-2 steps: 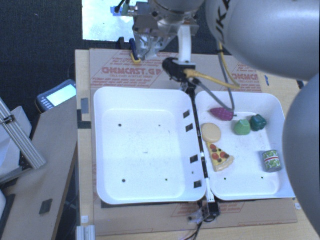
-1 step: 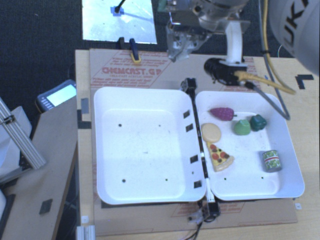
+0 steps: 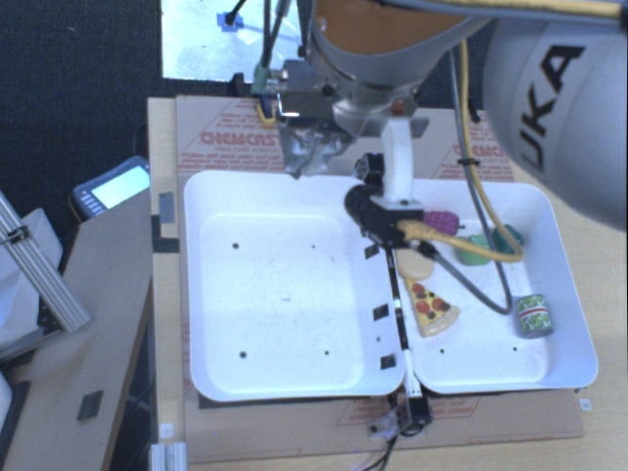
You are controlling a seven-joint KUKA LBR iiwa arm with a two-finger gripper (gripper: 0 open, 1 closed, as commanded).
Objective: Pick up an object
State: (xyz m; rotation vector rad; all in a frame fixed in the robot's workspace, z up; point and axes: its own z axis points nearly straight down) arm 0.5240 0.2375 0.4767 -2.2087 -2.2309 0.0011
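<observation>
That little pizza slice point(image 3: 432, 308) by the right bin's point(image 3: 564, 263) left edge looks light, stiff and flat, so grab across its sides; can't tell the claw's point(image 3: 312, 155) state.

open left bin point(image 3: 275, 292); right bin point(image 3: 559, 263) crowded, cables point(image 3: 481, 263) across

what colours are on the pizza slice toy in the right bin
The wedge-shaped plastic pizza slice toy is yellow with red spots and a tan crust, seen in the camera view.

Two bins point(image 3: 285, 292) — one pizza slice point(image 3: 432, 309); one can point(image 3: 533, 315)
</observation>
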